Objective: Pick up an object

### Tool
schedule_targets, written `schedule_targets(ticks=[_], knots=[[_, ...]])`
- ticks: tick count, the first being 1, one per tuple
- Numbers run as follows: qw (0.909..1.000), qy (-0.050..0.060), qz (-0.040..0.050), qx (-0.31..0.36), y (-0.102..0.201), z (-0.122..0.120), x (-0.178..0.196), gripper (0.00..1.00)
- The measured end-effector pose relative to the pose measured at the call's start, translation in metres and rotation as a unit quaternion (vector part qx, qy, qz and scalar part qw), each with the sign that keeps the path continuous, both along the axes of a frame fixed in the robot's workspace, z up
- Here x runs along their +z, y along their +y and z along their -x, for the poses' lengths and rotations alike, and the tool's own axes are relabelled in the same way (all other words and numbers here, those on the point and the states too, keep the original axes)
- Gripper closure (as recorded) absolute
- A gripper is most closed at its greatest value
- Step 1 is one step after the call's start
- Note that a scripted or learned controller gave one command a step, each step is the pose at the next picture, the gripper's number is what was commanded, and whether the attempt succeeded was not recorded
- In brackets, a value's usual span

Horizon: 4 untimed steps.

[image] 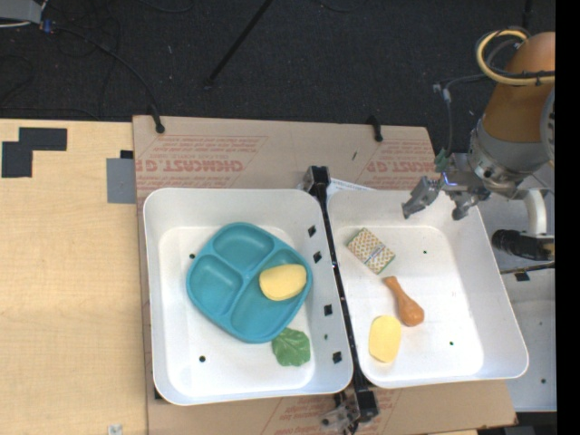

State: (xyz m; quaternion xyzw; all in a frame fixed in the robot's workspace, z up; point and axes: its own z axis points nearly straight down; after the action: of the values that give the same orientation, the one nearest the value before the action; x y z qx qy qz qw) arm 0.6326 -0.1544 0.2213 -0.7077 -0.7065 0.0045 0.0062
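Left bin (172, 243): lemon (283, 282) is sitting on the teal plate (217, 284), green lump (292, 347) beside it | right bin (471, 270): patterned block (372, 249) is lying slantwise, below-left of the gripper | gripper (441, 203) is hovering at the bin's far rim, jaws spread, gripping nothing.

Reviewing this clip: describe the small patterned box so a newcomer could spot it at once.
Look in the right bin, the one nearer the arm. In its upper left part lies the small patterned box, above the drumstick-shaped toy. It is the one flat, rectangular, checked item; its neighbours are smooth and rounded.
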Motion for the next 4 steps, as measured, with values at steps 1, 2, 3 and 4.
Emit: schedule_targets(ticks=[1,2,3,4], knots=[[1.0,-0.007,0.0013,0.001,0.0,-0.003,0.008,0.0],[1.0,-0.005,0.001,0.001,0.001,-0.004,-0.034,0.0],[1.0,-0.004,0.0007,0.001,-0.004,-0.004,-0.097,0.0],[1.0,-0.008,0.0,0.001,-0.003,-0.006,-0.13,0.0]])
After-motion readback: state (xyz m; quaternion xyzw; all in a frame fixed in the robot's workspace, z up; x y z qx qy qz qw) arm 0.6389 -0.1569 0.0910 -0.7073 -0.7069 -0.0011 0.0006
